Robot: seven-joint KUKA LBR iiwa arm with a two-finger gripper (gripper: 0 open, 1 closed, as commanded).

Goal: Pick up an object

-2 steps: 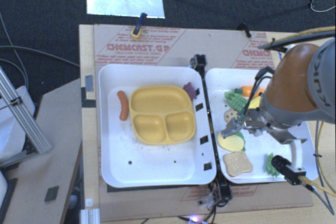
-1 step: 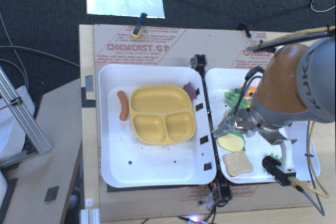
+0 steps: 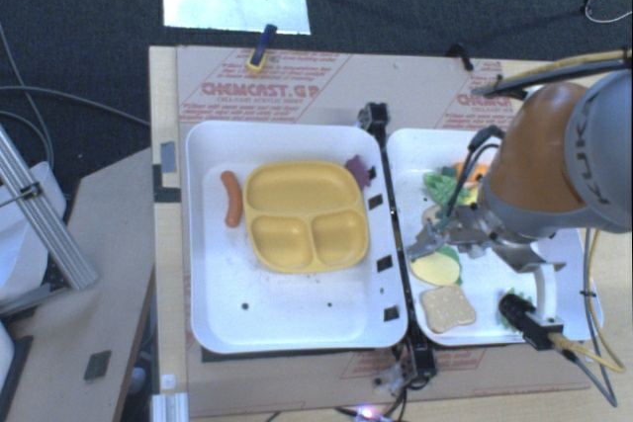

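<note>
My gripper reaches down into the right bin, near its left wall. It hangs just above a pale yellow round piece with a green edge. A slice of toast lies in front of that piece. Behind the gripper sit a green leafy item and a small orange item, both partly hidden by the arm. Nothing shows between the gripper and the yellow piece that I can make out.
The left bin holds a yellow divided plate, a brown sausage to its left and a purple item at its back right corner. The arm's bulk covers much of the right bin.
</note>
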